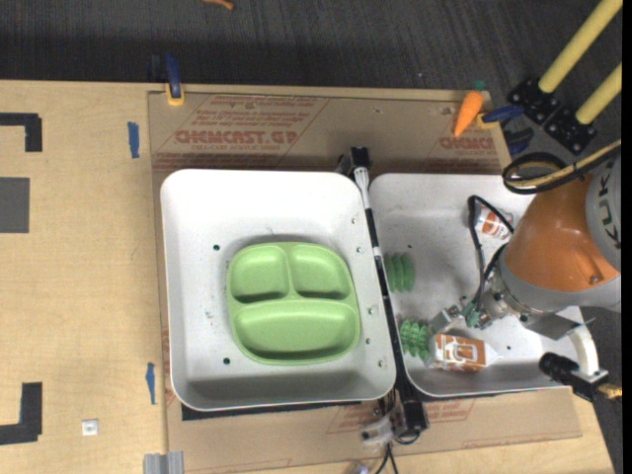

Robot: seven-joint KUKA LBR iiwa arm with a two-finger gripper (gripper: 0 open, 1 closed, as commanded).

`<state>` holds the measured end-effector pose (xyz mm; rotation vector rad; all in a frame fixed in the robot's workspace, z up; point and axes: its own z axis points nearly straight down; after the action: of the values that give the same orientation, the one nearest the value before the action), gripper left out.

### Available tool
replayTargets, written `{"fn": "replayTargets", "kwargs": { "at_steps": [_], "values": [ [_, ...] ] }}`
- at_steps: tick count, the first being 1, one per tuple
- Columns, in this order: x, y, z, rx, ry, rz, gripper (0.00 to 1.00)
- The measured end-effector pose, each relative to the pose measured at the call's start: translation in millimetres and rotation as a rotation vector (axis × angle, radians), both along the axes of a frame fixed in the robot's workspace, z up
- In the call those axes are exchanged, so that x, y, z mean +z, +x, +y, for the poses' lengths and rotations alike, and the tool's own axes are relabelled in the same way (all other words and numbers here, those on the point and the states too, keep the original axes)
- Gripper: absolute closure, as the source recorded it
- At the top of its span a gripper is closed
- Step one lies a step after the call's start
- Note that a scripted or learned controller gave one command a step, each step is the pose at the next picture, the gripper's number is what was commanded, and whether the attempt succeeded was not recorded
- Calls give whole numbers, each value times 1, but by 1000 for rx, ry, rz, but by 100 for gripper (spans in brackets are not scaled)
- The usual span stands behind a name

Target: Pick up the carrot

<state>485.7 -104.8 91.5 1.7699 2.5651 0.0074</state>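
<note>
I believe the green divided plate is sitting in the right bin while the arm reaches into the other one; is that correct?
Not quite. The camera view shows the green divided plate in the left bin; the arm reaches into the right bin.

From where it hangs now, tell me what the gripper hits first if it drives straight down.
Likely the orange-and-white packet in the right bin, or the bin floor just beside it. The gripper sits just above the packet in the picture, near a green toy. Depth is unclear from this slanted view.
</note>
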Motion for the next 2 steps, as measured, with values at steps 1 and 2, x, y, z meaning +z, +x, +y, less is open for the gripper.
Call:
{"fn": "replayTargets", "kwargs": {
  "at_steps": [1, 2],
  "values": [
    [11, 1, 5, 5, 9, 2, 100],
    [135, -6, 7, 52, 9, 21, 100]
  ]
}}
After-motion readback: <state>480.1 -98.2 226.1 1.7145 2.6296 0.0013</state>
